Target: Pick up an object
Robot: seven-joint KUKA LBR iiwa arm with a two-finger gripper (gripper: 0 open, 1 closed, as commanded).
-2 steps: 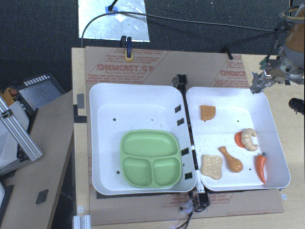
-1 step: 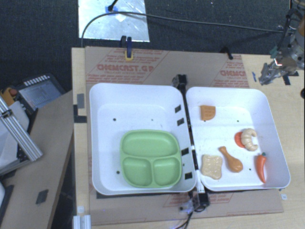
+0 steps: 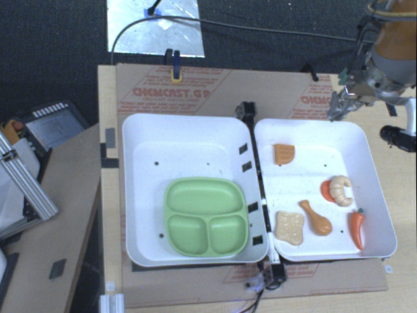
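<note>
Left bin point(image 3: 140, 135) holds a green divided tray point(image 3: 205, 215). Right bin point(image 3: 374, 175) holds an orange cube point(image 3: 283, 154), cracker point(image 3: 289, 227), drumstick point(image 3: 315, 218), shrimp point(image 3: 341, 190) and carrot point(image 3: 356, 229). End effector point(image 3: 339, 106) hangs above that bin's far right corner; whether it is apart or together I cannot tell.

Bright, even overhead light; glare on the foil sheet point(image 3: 155, 17) at eleven o'clock, soft shadows, perhaps slight overall blur.
</note>
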